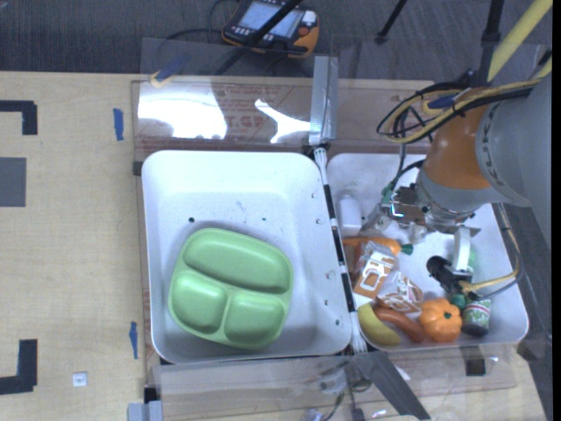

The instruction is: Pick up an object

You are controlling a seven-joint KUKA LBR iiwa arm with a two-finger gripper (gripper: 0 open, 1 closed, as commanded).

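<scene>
The right bin holds a heap of small things. Among them are an orange pumpkin, a yellow banana, a reddish sausage, an orange-and-white snack packet and a dark round item. A white cylinder lies near the bin's left wall. My gripper hangs low over the middle of this bin, just above and right of the packet, below the orange wrist band. I see nothing clearly held in it.
The left bin contains a green divided plate. A metal divider stands behind the seam between the bins. Cables loop off the arm above the right bin. A handheld controller lies on the floor beyond the bench.
</scene>
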